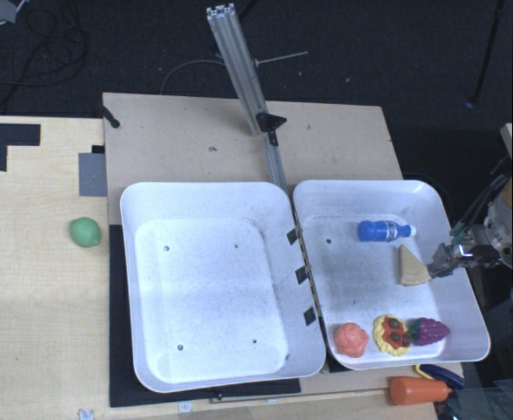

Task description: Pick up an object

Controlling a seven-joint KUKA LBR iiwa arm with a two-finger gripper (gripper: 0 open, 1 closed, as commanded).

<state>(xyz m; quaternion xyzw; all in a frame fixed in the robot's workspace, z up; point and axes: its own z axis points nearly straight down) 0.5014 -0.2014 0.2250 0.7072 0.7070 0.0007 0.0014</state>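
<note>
1. Looking down from the fixed camera view: two white bins sit side by side, the left bin [151,217] and the right bin [326,201].
2. Right bin holds a blue bottle [383,231] lying on its side, a tan wedge [412,267] near the right wall, and along the front an orange-pink lump [351,339], a yellow-and-red toy [391,334] and a purple grape bunch [430,330], the last two touching.
3. Gripper [442,262] reaches in over the right rim, tip just beside the tan wedge, possibly touching its edge. Too small and dark to tell how it is set; nothing visibly held.
4. Outside the bins: a green ball [86,232] on the bench at left, an orange item [417,390] in front of the right bin.
5. Step in hand, by my reading: approach, nearest candidate the wedge. Grasp not yet made.
6. Next move likely calls for centring over the wedge, descending, closing, then lifting clear of the wall.
</note>
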